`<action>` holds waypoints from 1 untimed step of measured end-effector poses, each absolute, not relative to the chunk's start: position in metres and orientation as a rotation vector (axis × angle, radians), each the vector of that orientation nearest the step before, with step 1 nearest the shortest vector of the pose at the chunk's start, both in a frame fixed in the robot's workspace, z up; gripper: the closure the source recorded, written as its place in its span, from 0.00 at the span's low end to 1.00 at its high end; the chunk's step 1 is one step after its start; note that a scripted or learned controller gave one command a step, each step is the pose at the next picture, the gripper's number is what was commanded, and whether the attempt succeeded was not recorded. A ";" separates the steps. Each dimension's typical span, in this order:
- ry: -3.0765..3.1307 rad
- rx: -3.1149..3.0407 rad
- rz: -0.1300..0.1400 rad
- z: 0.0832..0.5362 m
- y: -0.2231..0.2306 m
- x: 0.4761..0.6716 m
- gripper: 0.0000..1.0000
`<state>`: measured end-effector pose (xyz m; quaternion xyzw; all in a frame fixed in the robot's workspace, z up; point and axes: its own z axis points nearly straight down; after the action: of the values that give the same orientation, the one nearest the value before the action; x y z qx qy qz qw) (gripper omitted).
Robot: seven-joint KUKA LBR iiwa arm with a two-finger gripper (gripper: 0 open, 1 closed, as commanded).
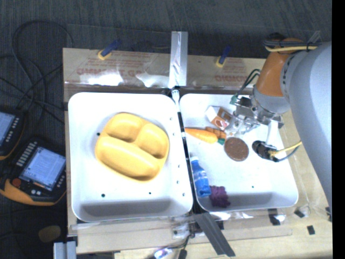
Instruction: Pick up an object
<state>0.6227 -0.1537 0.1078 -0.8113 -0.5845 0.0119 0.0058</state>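
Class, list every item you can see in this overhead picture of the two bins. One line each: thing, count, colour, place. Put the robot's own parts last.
Bins: 2, white, side by side on the bench.
Bread-shaped toy: 1, yellow, middle of left bin.
Carrot: 1, orange, right bin, near the divider.
Disc: 1, brown, middle of right bin.
Bottle: 1, blue, right bin, along its left wall.
Purple lump: 1, purple, right bin, front edge.
Clips: 2, blue and yellow, back board.
Pendants: 2, orange-black, floor at left.
Gripper: 1, silver, over right bin's back.
Arm: 1, grey with orange band, right side.
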 end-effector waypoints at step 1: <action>-1.835 -2.545 0.027 0.110 -0.153 0.625 0.00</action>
<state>0.6253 -0.1532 0.1097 -0.8110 -0.5849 0.0087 0.0021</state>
